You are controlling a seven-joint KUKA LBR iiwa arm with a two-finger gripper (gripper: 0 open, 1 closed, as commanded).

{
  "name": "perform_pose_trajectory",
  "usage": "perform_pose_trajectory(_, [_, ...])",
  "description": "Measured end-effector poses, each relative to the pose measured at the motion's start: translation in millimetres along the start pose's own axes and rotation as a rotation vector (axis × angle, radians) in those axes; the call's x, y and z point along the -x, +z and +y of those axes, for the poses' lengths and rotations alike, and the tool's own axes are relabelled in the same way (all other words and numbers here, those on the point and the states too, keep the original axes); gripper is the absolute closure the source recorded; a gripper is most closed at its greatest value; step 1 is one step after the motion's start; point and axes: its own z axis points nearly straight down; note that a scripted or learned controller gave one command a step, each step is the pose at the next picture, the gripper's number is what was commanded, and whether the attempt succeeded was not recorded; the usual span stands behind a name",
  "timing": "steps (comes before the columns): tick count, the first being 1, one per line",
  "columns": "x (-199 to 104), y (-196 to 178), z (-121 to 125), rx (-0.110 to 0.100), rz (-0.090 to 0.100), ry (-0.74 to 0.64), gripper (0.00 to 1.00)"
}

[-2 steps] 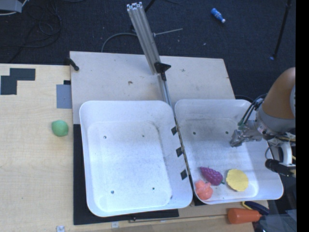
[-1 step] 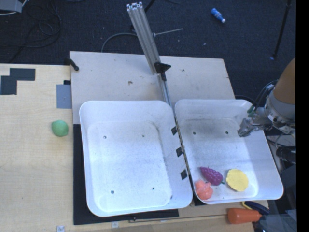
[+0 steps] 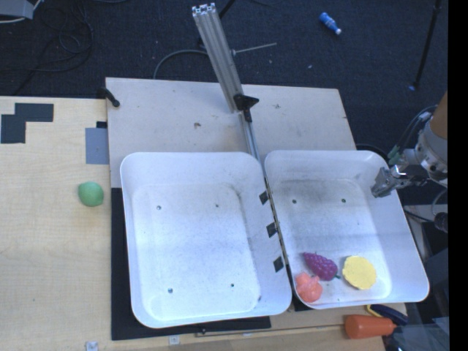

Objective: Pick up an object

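Three small objects lie near the front edge of the right bin (image 3: 333, 163): a purple bunch of grapes (image 3: 320, 265), a yellow round piece (image 3: 360, 272) and an orange-pink piece (image 3: 308, 288) in the front left corner. My gripper (image 3: 384, 182) hangs over the bin's right rim, well behind and to the right of these objects. Nothing shows between its fingers.
The left bin (image 3: 146, 170) stands beside the right one. A green ball (image 3: 91, 194) rests on the wooden bench at far left. An orange tool (image 3: 369, 326) lies in front of the right bin. A metal bar (image 3: 223, 57) slants up behind the bins.
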Motion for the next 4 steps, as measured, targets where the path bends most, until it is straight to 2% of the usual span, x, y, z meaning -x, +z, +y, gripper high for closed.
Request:
perform_pose_trajectory(1, [0, -49, 1, 0.000, 0.000, 0.000, 1.00])
perform_pose_trajectory(4, [-143, -53, -6, -0.004, 0.002, -0.003, 1.00])
